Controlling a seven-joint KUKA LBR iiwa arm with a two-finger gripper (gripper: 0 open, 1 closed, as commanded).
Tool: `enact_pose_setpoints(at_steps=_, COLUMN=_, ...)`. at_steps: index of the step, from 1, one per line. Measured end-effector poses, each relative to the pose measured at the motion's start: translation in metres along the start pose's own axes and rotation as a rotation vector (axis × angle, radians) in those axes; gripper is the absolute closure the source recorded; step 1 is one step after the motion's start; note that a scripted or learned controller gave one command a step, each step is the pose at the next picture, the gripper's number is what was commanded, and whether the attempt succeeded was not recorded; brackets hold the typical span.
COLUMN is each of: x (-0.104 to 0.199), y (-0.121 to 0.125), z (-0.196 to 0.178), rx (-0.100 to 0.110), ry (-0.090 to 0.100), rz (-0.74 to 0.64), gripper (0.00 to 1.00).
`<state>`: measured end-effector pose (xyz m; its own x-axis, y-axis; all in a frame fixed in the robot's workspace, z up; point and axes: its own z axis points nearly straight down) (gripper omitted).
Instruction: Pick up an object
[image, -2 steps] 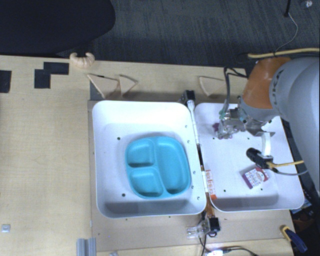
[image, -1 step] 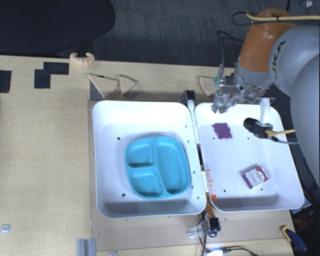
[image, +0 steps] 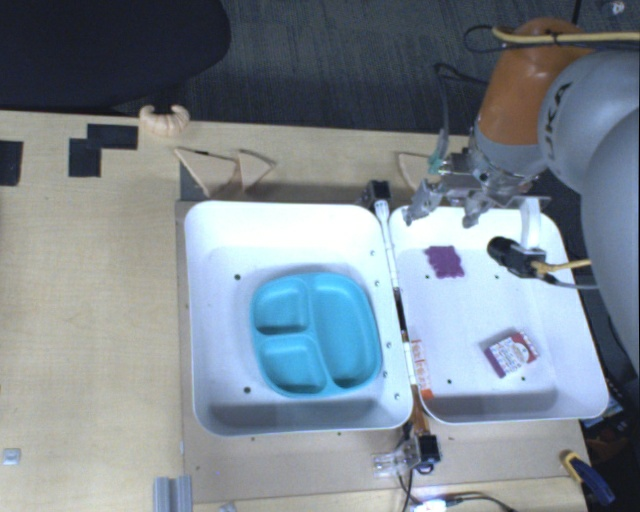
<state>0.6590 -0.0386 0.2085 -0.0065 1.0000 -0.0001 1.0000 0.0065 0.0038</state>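
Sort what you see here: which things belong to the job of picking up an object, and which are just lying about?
Belong to the job:
gripper
purple scrap and red packet, in the right bin
blue plate, in the left bin

Just lying about:
pale knob on the bench
black marks at the bench's far left

Bright, even light from above washes the left bin and right bin almost to glare. Soft shadow pools around the blue tray and along the bins' near walls. The far floor is dark. Detail is coarse; the gripper and the arm at right look blurred.
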Motion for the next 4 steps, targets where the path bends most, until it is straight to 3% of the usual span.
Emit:
enact_pose_setpoints(at_steps=1, x=-0.059, y=-0.039, z=0.096, rx=0.005, ry=0.000, rz=0.005, gripper=0.00)
enact_pose_setpoints(at_steps=2, x=-0.057, y=-0.036, z=0.083, rx=-0.002, ry=0.000, rz=0.001, gripper=1.00)
enact_pose_setpoints(at_steps=3, x=-0.054, y=0.010, z=0.100, rx=0.000, ry=0.000, rz=0.001, gripper=1.00)
enact_pose_setpoints(at_steps=4, x=0.001, y=0.011, z=-0.069, rx=-0.005, ry=0.000, rz=0.000, gripper=1.00)
